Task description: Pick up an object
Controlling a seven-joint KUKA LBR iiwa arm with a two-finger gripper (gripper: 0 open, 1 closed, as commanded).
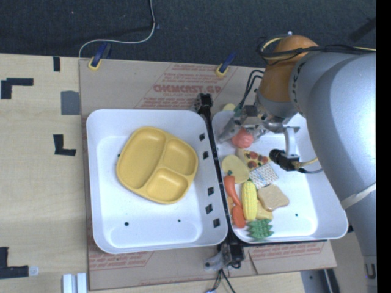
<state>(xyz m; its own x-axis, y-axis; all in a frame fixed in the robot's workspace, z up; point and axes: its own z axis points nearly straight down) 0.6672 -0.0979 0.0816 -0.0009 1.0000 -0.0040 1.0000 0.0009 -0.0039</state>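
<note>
The gripper [241, 129] was positioned over the upper-left corner of the right bin [311, 215], directly below the orange band [278, 81] of the arm [342, 115]. Whether it was spread, closed, or pinching an object could not be determined from the camera view.

A red-pink rounded object [244, 138] lay immediately below the gripper, close against it; contact between the two could not be confirmed. A small pale yellow-green item [228, 108] sat just above and to the left of the gripper, at the bin's top edge.

Further below the gripper, the remaining toy food items were clustered along the left side of the right bin:
- a pizza-like piece with red spots [255, 159], just below the red-pink object;
- a pale yellow flat piece [234, 167], to its left;
- a white piece with a checked pattern [264, 176];
- a slice of toast [272, 198];
- a corn cob [249, 200];
- an orange carrot [232, 194], lying against the bin's left wall;
- a green leafy piece [259, 229], farthest from the gripper, near the bin's bottom edge.

A black cable fitting [284, 159] hung to the lower right of the gripper.

To the left of the gripper, beyond the divider, the left bin [101, 224] held a yellow divided plate [157, 164]. Both bins rested on a cardboard sheet [153, 87] fastened by two clamps [96, 60] along its top edge.
</note>
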